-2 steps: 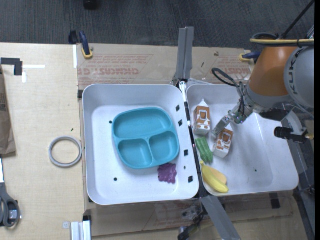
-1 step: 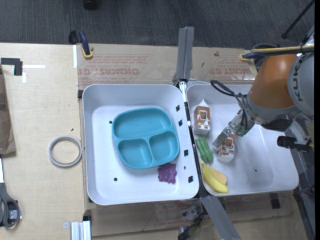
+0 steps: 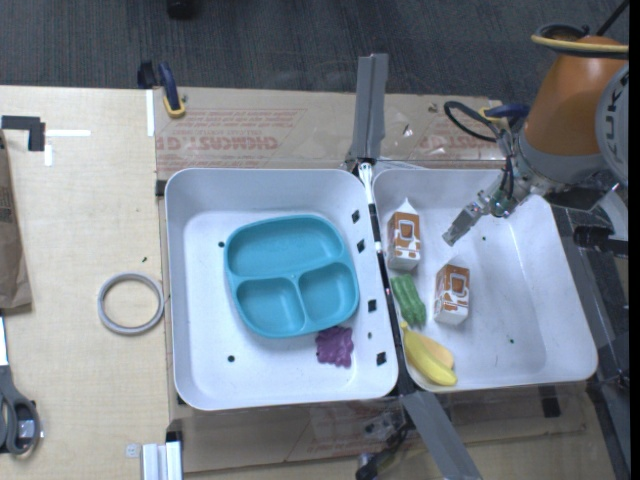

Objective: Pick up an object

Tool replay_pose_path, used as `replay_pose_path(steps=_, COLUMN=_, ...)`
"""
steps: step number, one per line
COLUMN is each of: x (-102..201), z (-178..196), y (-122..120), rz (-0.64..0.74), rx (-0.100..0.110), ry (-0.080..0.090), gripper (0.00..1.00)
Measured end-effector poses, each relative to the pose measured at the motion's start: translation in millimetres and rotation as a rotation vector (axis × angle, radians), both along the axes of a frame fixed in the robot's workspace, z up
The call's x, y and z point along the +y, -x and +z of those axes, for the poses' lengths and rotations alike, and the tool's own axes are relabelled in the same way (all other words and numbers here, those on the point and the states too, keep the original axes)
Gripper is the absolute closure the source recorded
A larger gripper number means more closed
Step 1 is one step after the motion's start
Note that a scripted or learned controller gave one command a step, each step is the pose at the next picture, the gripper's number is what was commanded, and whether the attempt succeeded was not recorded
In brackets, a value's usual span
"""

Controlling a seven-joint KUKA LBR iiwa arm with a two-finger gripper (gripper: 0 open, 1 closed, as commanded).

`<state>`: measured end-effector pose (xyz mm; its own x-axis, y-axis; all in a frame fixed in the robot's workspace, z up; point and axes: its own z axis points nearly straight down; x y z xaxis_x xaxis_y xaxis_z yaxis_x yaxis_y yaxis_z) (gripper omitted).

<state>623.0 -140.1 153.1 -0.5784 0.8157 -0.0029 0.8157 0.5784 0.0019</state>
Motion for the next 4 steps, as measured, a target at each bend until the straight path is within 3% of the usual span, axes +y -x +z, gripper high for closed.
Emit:
replay_pose_path(steps=1, x=17, z=-62, y=51, rz=0.021, rx=0.004, ry=-0.001, gripper=0.00)
replay_pose_path(steps=2, x=15, z=-52, y=50, rz=0.015, rx=0.001, ry=-0.001, gripper=1.00)
replay_pose_path(steps=3, x=-39, z=-60, y=47, rz=0.080, rx=0.000, ry=0.001, gripper=1.00)
replay_pose_path(steps=4, x=6, z=-61, y=52, rz=-0.120, rx=0.002, ry=-0.001, gripper=1.00)
